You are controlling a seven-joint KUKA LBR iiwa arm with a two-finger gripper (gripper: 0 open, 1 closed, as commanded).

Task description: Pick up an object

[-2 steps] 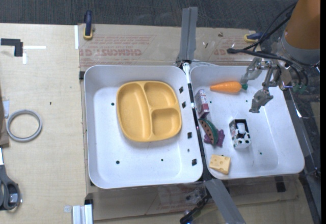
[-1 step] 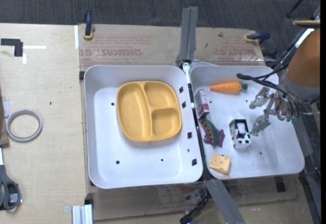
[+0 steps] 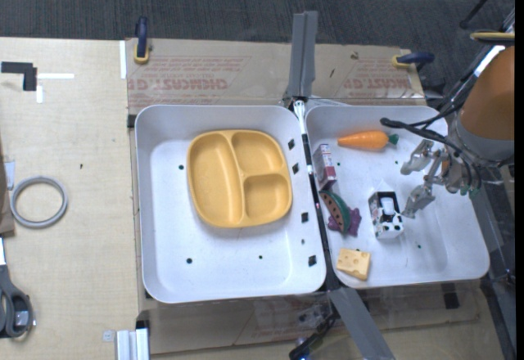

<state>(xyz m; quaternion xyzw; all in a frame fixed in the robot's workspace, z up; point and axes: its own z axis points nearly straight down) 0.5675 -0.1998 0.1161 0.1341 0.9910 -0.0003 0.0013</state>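
Far left on the wooden bench [image 3: 74,268]: a roll of grey tape [image 3: 37,201] is laid flat, and scissor handles [image 3: 15,311] are seen at the lower left edge. A black bracket [image 3: 23,72] with a strip of white tape [image 3: 56,77] is fixed near the top left. A sheet of cardboard [image 3: 246,72] is spread behind the bins, held by a blue and yellow clamp [image 3: 142,39] on its left and another clamp [image 3: 413,60] on its right; red print is carried on it, upside down and too small to be read. The left bin [image 3: 164,268] is occupied by a yellow divided plate [image 3: 239,178] with three compartments, set upright near the middle. A grey bar [image 3: 303,56] runs back from the seam between the bins. In the right bin [image 3: 458,260]: a small pink and white packet [image 3: 325,164] is placed by the left wall, its label not legible; just below it a purple and green toy [image 3: 340,215] is laid at a slant; a piece of yellow cheese [image 3: 354,263] sits near the front edge; an orange carrot [image 3: 364,140] lies near the back wall; a black and white toy cow [image 3: 386,215] is stood mid-bin. The gripper [image 3: 419,178] is held over the right half of that bin, just beside the cow, fingers spread apart with nothing seen between them. The orange band [image 3: 495,96] of the arm is seen at the right edge.
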